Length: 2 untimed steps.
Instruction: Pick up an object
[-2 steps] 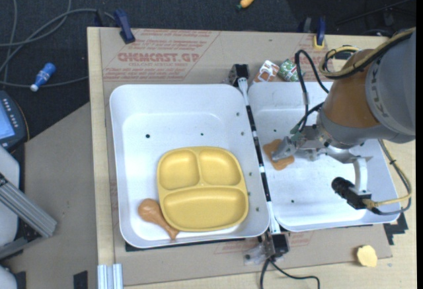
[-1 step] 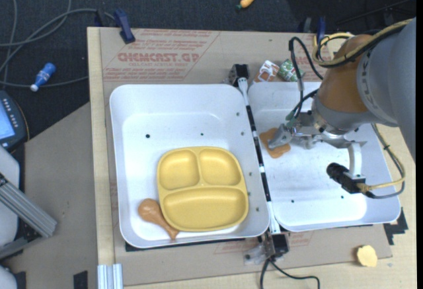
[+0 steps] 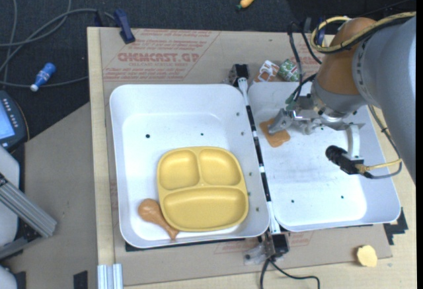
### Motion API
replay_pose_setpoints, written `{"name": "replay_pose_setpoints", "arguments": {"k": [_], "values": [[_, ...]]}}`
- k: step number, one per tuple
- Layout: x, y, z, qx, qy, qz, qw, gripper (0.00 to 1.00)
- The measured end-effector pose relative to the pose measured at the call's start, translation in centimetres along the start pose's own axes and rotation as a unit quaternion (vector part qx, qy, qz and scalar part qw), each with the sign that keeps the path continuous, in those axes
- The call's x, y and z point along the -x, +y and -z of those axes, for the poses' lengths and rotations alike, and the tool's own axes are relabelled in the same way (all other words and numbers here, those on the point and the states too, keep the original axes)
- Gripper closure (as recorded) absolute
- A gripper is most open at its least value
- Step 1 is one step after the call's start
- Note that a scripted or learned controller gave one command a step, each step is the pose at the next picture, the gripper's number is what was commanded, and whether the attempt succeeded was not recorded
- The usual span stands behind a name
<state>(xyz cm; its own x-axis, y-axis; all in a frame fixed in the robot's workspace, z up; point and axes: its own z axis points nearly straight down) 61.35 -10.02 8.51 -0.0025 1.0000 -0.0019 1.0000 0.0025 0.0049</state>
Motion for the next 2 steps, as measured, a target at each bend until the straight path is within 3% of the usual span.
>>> {"name": "replay_pose_setpoints", "arguments": {"k": [1, 2], "values": [[0.2, 5.6, 0.0, 0.0, 0.0, 0.001, 1.0, 0.0], [-0.6, 1.0, 0.0, -0.005, 0.002, -0.002, 1.0, 0.0]]}}
